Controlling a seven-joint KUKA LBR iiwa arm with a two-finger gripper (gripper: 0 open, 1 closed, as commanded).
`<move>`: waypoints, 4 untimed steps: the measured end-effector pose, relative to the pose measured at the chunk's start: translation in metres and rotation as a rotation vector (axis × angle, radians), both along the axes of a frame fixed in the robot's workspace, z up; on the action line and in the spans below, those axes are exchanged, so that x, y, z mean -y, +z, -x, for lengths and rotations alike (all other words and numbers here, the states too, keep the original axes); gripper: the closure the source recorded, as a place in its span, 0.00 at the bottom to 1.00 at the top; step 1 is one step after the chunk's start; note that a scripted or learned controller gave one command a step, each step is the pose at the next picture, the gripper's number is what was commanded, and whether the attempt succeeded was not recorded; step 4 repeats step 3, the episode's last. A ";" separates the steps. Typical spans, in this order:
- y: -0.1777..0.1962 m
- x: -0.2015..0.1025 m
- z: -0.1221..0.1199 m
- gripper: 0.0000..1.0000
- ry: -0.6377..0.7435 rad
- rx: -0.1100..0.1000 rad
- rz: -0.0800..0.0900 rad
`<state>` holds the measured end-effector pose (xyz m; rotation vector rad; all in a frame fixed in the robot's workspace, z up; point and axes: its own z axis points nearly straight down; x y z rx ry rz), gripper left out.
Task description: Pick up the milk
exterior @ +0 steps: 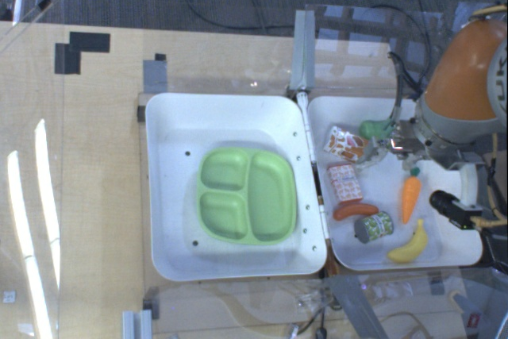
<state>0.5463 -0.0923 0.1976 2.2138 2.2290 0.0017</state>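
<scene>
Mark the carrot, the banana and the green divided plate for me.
carrot [409, 198], camera view, middle of its orange body.
banana [410, 247], camera view, middle of its curve.
green divided plate [274, 194], camera view, large right compartment.

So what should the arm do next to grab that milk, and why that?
Probably shift a little toward the left bin's side and lower onto the milk. The gripper hovers at the right bin's upper edge, just right of the carton, which lies tilted beside a green item. The carrot and the other food lie lower down, out of the path.
</scene>
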 end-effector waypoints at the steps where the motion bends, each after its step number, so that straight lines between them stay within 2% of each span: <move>1: -0.103 -0.009 0.011 0.00 -0.053 0.005 0.000; 2: -0.095 -0.010 0.008 1.00 -0.051 0.006 -0.002; 3: -0.015 -0.037 0.023 1.00 -0.204 0.002 0.001; 4: -0.015 -0.037 0.023 1.00 -0.204 0.002 0.001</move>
